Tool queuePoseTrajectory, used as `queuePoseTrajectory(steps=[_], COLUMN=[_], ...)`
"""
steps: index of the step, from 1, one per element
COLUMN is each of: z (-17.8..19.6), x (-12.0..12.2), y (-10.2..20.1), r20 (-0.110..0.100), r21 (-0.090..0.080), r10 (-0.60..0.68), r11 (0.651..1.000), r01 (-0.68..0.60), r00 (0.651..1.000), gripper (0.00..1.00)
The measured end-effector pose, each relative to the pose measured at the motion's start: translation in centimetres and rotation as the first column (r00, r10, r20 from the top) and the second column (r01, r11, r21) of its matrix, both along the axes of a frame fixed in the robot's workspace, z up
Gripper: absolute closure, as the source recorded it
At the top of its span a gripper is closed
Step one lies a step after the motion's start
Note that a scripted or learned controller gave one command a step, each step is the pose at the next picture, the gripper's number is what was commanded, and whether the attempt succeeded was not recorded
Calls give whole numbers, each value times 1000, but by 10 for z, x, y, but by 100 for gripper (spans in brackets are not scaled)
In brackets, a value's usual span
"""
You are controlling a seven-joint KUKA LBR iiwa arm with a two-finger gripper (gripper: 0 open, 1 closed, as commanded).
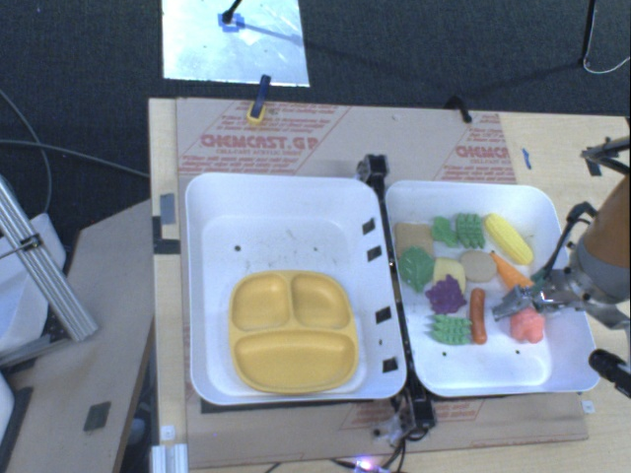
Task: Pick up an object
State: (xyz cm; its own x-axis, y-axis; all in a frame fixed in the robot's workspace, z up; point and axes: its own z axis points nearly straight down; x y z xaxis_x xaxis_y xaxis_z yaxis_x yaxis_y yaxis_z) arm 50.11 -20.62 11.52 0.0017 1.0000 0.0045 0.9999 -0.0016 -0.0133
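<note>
The left bin (pixel 286 200) holds one yellow divided plate (pixel 293 339); the right bin (pixel 493 368) holds about ten toy foods (one corn cob (pixel 508 237), one sausage (pixel 478 316), one purple grape bunch (pixel 448 293)). The arm (pixel 603 249) reaches in low from the right, its gripper (pixel 520 304) just above a red tomato (pixel 527 327) near the bin's right wall, and I cannot tell whether the jaws are open or closed.

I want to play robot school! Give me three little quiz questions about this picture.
1. True or false: the yellow plate lies in the left bin.
2. Which toy lies nearest the hand?
A. corn
B. pink-red toy
C. purple grapes
3. Fill in: the sausage lies between the green toy and the ____ toy.

Key: 1 true; 2 B; 3 pink-red.
</note>
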Motion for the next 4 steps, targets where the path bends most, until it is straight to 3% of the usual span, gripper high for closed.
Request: queuePoseTrajectory(steps=[1, 2, 3, 4], z=[19, -32, -31, -31], x=[6, -9, -14, -14], y=[0, 0, 0, 104], r20=[17, 14, 13, 14], r21=[-6, -4, -4, 0], r10=[3, 2, 2, 14], r11=[1000, 1000, 1000, 1000], r01=[-3, -1, -2, -14], r00=[1000, 1000, 1000, 1000], gripper=[100, 100, 100, 100])
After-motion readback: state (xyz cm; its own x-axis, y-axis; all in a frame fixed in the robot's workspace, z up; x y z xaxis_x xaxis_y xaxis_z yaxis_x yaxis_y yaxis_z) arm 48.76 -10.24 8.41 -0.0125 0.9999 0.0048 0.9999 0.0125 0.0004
